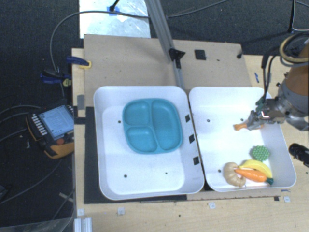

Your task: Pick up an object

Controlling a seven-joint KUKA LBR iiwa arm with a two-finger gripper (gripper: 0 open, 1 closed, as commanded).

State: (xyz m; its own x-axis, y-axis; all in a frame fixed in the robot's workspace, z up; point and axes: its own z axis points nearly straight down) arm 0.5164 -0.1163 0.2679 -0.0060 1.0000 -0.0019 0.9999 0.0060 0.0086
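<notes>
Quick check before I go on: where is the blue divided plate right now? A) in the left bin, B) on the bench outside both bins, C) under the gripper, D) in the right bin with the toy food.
A: the blue divided plate lies flat in the left bin, while the carrot and banana sit in the right bin.

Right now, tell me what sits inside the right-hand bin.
In the right bin: a yellow banana, orange carrot, tan root and green bumpy piece clustered near the front. An orange item shows at the end effector, which covers part of it.
</notes>
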